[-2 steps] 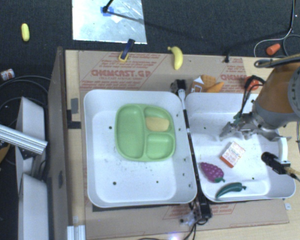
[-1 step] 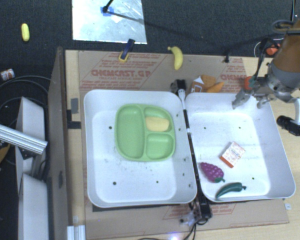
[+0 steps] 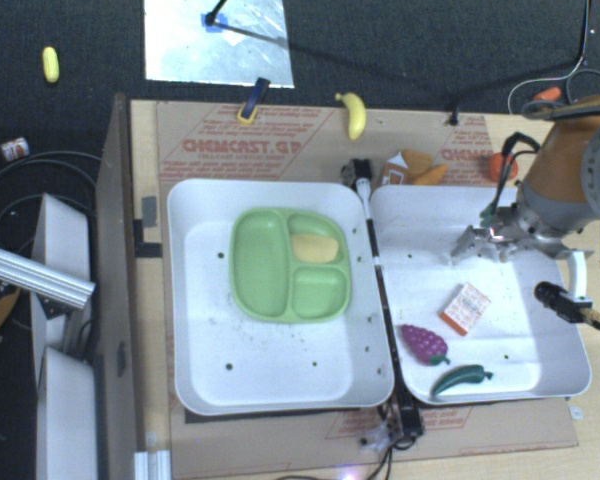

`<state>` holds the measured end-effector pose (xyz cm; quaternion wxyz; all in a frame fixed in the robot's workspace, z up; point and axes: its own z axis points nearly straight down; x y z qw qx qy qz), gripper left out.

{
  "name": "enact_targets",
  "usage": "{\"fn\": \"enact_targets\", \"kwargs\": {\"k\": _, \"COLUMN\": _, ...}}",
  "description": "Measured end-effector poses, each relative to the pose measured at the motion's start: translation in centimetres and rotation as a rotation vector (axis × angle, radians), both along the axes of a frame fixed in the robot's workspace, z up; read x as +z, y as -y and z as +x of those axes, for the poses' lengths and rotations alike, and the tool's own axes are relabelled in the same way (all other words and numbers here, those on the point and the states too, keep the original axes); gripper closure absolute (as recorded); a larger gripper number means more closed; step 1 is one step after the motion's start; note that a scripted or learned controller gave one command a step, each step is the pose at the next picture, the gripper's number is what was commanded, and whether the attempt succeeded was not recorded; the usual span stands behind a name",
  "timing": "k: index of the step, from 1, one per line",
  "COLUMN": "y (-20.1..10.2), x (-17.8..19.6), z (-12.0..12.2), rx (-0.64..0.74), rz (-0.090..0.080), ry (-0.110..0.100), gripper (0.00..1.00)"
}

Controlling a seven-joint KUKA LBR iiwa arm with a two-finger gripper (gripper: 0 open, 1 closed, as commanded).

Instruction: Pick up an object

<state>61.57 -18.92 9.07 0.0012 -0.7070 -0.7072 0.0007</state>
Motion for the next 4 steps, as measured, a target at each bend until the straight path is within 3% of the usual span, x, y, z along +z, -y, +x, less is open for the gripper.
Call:
{"fn": "enact_targets", "kwargs": {"k": 1, "y": 1.8, "x": 17.0, "z": 5.8, "rx": 0.006, "rz": -0.009, "ry": 0.025, "gripper": 0.00}}
{"fn": "enact_targets", "kwargs": {"k": 2, "y": 1.4, "x": -0.7, "z": 4.9, "rx": 0.004, "rz": 0.001, "ry": -0.002, "gripper": 0.00}}
{"fn": "enact_targets", "kwargs": {"k": 3, "y": 1.2, "x": 9.8, "z": -1.0, "rx": -0.001, "rz": -0.001, "ry": 0.002, "gripper": 0.00}}
{"fn": "enact_targets", "kwargs": {"k": 4, "y": 0.2, "x": 0.5, "z": -4.2, "rx": 0.000, "rz": 0.001, "ry": -0.002, "gripper": 0.00}}
